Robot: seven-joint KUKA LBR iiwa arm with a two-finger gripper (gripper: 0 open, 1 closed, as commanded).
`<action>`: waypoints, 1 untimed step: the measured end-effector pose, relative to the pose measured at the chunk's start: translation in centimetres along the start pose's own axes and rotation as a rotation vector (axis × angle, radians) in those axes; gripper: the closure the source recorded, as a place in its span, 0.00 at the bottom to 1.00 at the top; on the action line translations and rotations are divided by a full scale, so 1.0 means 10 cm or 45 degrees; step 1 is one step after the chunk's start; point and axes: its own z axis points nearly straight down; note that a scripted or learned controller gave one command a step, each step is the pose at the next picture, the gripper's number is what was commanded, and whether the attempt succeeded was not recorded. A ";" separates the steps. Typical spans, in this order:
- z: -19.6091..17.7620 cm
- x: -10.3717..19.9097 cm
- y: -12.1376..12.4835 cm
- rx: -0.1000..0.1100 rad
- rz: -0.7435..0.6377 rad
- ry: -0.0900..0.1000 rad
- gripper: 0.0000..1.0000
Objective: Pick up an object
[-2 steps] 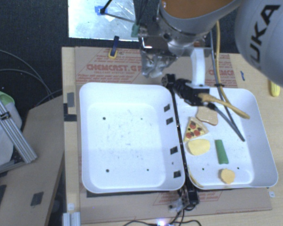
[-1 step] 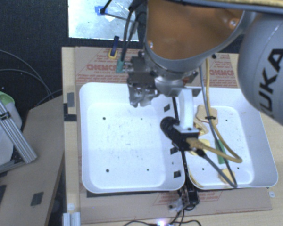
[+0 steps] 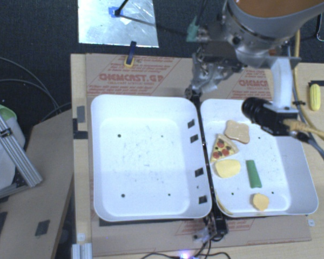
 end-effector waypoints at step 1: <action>-0.06 0.04 0.00 0.009 -0.013 0.000 1.00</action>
